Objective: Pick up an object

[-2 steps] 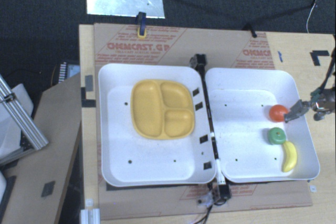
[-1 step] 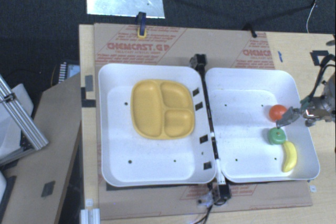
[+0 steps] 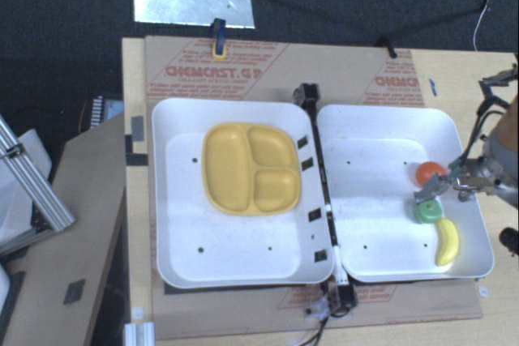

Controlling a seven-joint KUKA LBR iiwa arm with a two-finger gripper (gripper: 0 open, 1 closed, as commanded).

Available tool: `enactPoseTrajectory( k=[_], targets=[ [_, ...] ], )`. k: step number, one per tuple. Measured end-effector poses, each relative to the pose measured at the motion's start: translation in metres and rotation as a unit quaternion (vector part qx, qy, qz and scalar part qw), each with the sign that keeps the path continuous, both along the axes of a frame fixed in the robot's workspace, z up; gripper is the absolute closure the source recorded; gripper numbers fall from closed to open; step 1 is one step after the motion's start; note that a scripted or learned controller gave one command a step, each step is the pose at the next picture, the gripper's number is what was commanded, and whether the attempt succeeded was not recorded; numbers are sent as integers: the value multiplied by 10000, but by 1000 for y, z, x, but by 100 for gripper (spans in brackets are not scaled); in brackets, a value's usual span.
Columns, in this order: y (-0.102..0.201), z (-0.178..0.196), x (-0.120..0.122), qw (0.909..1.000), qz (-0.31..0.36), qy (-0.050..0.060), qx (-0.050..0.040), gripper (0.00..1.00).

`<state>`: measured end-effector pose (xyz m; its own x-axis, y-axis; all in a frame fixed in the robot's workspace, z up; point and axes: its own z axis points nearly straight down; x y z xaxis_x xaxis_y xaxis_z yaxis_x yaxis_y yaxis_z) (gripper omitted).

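Note:
The right bin [image 3: 381, 134] holds three small things near its right side: an orange-red ball [image 3: 429, 172], a green round piece [image 3: 428, 212] and a yellow banana [image 3: 446, 241] below it. My gripper [image 3: 435, 189] reaches in from the right edge and hovers between the ball and the green piece, just above the green one. Nothing shows between its fingers.
The left bin [image 3: 178, 239] carries a yellow divided plate [image 3: 250, 168] in its middle. A black hinge strip [image 3: 318, 190] runs between the two bins. Cardboard lies under both bins, and a metal rail stands at the far left.

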<state>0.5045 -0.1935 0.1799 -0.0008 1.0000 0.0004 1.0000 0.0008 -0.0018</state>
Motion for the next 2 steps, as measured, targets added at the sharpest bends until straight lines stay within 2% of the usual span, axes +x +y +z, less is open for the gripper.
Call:
enactPoseTrajectory(
  k=[1, 2],
  targets=[
    [-6, -58, -7, 10000, -6, 7, 3, 0],
    [-6, -44, -5, 10000, -2, -27, -12, 100]
  ],
)
